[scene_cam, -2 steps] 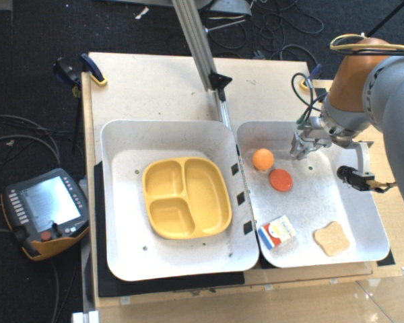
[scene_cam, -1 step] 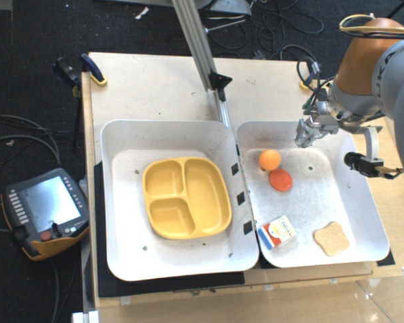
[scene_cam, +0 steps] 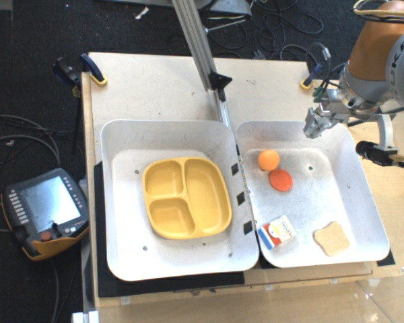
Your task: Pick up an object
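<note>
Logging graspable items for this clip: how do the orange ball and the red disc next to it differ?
The orange ball is round and lighter orange; the red disc looks flatter and redder. The ball lies nearer the bin's far wall, the disc just in front of it toward the camera. Both sit close together in the right bin, of similar width, away from the pincer.

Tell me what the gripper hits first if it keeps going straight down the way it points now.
Probably the right bin, near its far right corner: the gripper points down over that rim. The orange ball lies well aside. Depth is hard to judge from this slanted view.
</note>
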You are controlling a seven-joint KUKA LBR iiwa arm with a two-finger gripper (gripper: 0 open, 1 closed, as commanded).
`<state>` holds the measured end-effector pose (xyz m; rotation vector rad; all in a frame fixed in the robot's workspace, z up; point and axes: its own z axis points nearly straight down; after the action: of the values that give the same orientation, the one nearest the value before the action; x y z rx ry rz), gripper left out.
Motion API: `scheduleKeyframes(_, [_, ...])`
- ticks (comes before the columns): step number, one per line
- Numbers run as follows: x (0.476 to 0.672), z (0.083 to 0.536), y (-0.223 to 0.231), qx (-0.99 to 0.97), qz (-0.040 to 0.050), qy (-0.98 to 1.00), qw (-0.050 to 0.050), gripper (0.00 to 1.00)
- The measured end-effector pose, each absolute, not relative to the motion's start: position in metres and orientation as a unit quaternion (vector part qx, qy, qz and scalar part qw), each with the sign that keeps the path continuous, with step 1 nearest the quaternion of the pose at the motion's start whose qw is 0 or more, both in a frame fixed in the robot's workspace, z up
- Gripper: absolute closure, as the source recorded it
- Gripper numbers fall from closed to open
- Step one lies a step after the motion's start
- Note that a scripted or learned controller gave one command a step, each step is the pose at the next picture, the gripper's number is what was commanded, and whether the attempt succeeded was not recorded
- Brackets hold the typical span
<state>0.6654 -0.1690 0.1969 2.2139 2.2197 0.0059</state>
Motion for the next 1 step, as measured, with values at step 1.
scheduleKeyframes(1, [0.6669,0.2438,-0.169,0.706,0.002,0.708,0.003,1.0])
